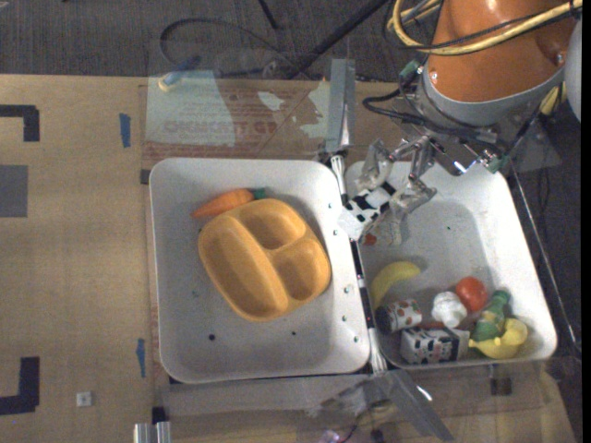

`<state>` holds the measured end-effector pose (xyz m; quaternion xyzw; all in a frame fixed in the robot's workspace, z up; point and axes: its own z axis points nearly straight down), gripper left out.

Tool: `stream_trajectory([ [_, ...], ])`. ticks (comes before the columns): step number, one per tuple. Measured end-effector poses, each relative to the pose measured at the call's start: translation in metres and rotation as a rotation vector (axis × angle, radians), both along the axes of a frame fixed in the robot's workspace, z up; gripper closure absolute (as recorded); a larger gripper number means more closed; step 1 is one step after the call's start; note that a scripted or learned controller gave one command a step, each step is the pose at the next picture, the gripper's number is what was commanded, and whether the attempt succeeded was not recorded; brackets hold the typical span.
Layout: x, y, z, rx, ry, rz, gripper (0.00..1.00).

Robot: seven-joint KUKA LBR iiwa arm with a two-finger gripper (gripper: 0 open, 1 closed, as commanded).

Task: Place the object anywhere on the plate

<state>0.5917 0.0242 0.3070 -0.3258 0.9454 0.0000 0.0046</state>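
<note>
The orange-yellow divided plate (263,258) lies in the left bin (175,330). My gripper (392,192) hangs over the right bin's (517,257) upper-left corner, close to the divider between the bins. A black-and-white patterned object (365,212) sits between its fingers and overlaps the divider rim, so the gripper looks shut on it. A small red bit (369,239) shows just below it. The gripper is to the right of the plate and apart from it.
An orange carrot (222,202) lies against the plate's upper-left edge. In the right bin's lower part are a banana (395,276), a red tomato (471,293), a white item (449,308), two small cartons (432,344) and yellow-green toys (499,330).
</note>
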Motion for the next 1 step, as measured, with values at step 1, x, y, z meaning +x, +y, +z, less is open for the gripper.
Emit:
stream_trajectory([
  [1,-0.0275,0.0142,-0.008,0.001,0.006,-0.278,1.0],
])
